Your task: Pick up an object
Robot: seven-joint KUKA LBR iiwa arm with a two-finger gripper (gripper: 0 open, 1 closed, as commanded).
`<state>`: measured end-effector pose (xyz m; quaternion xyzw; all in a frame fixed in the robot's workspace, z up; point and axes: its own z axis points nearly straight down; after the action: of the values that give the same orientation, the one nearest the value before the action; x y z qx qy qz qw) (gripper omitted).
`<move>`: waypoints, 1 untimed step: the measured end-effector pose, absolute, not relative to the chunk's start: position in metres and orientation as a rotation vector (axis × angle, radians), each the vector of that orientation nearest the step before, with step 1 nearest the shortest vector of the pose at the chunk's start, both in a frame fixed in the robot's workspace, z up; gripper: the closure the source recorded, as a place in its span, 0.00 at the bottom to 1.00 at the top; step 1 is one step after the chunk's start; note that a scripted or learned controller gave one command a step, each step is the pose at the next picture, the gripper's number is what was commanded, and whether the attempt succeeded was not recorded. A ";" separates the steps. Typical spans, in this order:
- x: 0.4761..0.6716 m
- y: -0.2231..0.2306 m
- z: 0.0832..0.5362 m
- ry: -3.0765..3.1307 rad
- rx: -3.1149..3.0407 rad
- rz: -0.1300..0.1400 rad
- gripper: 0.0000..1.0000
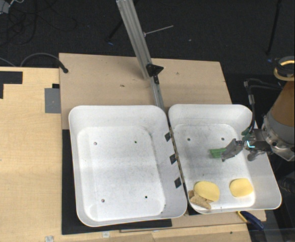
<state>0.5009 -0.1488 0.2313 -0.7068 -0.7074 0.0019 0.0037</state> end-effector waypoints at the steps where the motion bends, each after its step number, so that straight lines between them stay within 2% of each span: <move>1: 0.502 -0.150 0.233 -2.217 -2.222 0.002 0.00</move>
<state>0.5015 -0.1498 0.2333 -0.7079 -0.7063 0.0006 0.0015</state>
